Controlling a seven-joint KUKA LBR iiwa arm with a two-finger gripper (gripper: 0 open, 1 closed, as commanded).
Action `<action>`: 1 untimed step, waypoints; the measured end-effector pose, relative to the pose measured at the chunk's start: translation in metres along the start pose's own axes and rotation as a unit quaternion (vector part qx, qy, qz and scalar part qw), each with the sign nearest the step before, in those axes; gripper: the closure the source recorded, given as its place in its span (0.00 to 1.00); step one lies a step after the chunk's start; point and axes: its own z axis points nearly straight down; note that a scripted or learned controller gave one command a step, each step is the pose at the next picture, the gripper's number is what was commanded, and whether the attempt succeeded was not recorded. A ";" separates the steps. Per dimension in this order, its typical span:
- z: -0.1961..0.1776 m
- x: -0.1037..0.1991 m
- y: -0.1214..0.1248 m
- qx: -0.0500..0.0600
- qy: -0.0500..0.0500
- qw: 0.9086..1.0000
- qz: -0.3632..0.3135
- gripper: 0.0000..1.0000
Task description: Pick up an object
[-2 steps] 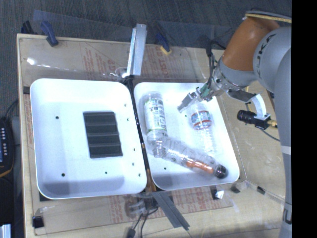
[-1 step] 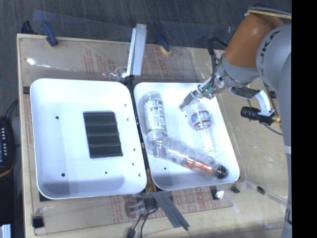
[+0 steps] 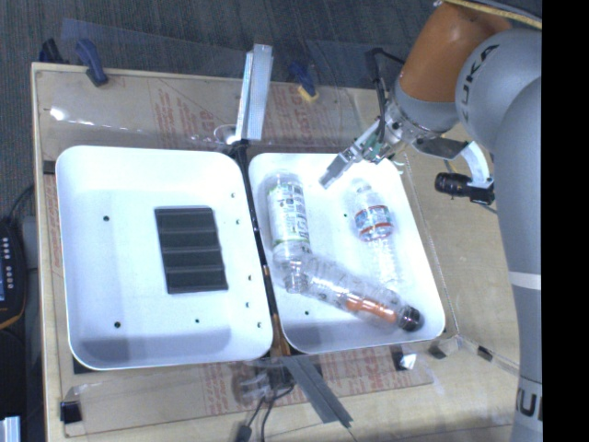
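The gripper (image 3: 333,172) hangs over the far part of the right bin (image 3: 421,212), its tip low and slanting toward the bin's middle; whether it is open or closed cannot be told. It holds nothing that shows. Three clear plastic bottles lie in this bin. The white-labelled bottle (image 3: 287,217) lies just left of the tip, long axis running far to near. The red-labelled bottle (image 3: 375,228) lies just right and nearer, also far to near. The orange-filled bottle (image 3: 354,300) lies slantwise along the near edge. One ribbed black block (image 3: 190,250) rests in the left bin (image 3: 83,247).
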 end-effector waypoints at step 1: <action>0.031 -0.003 -0.028 0.001 0.001 0.999 -0.032 0.00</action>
